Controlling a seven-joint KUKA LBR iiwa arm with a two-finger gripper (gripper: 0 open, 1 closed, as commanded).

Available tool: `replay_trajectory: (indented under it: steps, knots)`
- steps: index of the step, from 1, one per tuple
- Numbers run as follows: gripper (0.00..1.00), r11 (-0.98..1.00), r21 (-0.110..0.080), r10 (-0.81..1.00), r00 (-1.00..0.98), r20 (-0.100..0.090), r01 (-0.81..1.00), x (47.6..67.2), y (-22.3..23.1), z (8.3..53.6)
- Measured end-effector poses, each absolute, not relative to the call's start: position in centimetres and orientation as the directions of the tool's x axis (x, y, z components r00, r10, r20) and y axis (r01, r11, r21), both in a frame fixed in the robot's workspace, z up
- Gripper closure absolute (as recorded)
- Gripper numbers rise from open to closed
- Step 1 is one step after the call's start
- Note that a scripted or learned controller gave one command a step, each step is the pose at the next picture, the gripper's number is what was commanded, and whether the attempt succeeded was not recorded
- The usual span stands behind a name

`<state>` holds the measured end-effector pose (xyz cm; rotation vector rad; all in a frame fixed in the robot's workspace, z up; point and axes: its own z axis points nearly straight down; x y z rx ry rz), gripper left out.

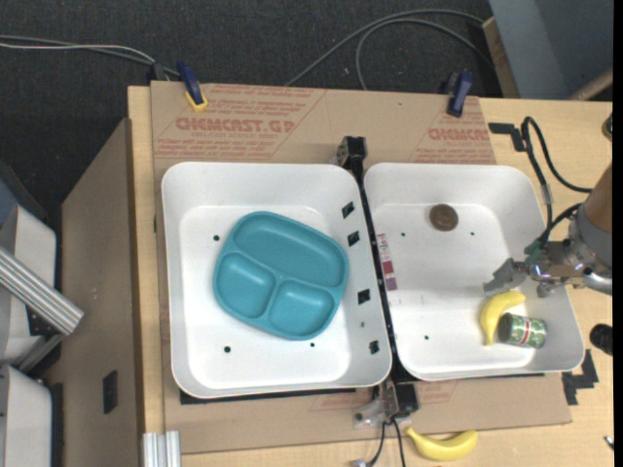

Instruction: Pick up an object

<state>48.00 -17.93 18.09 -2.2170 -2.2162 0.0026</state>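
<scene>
Camera view looks down on two white bins side by side on a cardboard-covered bench. The left bin point(185, 222) holds a teal divided plate point(280, 274) lying flat near its middle. The right bin point(458, 178) holds a small brown disc point(444, 218) toward twelve o'clock, and a yellow banana point(496, 313) touching a green-and-white can point(523, 331) down at about five o'clock of the bin floor.

The gripper point(514, 272) reaches in from three o'clock and hangs just at the twelve o'clock side of the banana and can. Nothing sits between its fingers, and whether they are spread or pinched I cannot tell at this angle.

By my reading, the step in hand is the approach: the tool is near the banana-and-can pair but no grasp is made. The next move calls for settling on one of the two, since they lie against each other, then lining up over it and descending.

The arm is cut off at the frame's right side. A second banana point(443, 444) lies outside the bins at six o'clock, partly under cables. The can's label is too small to read.
</scene>
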Motion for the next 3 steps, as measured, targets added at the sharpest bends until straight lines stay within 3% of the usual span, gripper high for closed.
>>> replay_trajectory:
  steps: [2, 3]
  knots:
    - [0.0, 0.0, -0.005, 1.0, 0.0, 0.004, 1.0, 48.6, -18.5, 8.2]
    - [1.0, 0.0, 0.001, 1.0, 0.0, 0.002, 1.0, 48.8, -18.5, 9.6]
